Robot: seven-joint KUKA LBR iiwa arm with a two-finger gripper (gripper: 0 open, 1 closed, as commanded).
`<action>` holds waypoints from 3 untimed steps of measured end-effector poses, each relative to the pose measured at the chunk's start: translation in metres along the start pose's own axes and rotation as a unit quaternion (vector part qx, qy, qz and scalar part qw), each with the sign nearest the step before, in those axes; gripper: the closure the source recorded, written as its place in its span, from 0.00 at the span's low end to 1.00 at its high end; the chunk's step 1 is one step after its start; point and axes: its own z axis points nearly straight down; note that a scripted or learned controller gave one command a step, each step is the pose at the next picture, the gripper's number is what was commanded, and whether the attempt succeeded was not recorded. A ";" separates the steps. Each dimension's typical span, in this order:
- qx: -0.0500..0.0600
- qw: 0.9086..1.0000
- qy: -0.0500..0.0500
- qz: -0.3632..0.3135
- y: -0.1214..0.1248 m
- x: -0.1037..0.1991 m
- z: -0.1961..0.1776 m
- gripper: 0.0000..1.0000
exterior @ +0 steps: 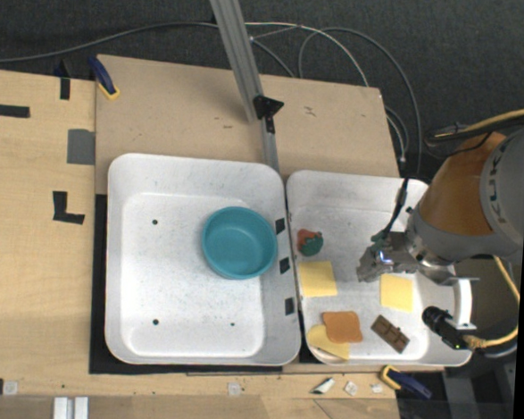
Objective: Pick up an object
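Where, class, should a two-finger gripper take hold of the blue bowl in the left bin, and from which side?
Probably on the rim, from above. The blue bowl sits upright and open in the left bin, so one finger could go inside and one outside its thin wall.

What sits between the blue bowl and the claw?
In the camera view, a small orange-and-teal toy and a yellow square lie between the blue bowl and the claw, past the bins' adjoining walls.

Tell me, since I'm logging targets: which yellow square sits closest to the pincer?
The yellow square at the right bin's right side, just beside the pincer; the other yellow square lies farther left.
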 end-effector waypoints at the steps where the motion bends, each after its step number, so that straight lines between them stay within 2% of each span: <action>1: -0.001 1.000 0.000 -0.001 -0.007 0.004 -0.057 1.00; 2: -0.001 1.000 0.000 -0.001 -0.006 0.004 -0.103 1.00; 3: 0.002 1.000 0.001 -0.003 -0.010 0.067 -0.094 1.00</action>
